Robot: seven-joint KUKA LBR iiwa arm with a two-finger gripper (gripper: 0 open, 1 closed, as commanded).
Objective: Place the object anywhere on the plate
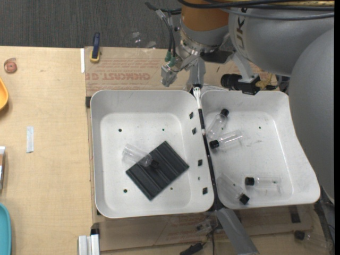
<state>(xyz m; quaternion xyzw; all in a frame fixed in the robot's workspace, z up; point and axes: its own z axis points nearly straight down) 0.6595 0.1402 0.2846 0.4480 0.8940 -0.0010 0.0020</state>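
Two white bins are sitting side by side—the left bin (106,110) holding a dark ribbed plate (164,166) with a clear vial (139,157) already lying partly on it—while the gripper (171,74) is hovering above the back rim, carrying nothing, likely needing only to withdraw.

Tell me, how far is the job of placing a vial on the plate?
One clear vial already lies partly on the black plate in the left bin. The gripper hovers above the bins' far edge. Several vials lie in the right bin.
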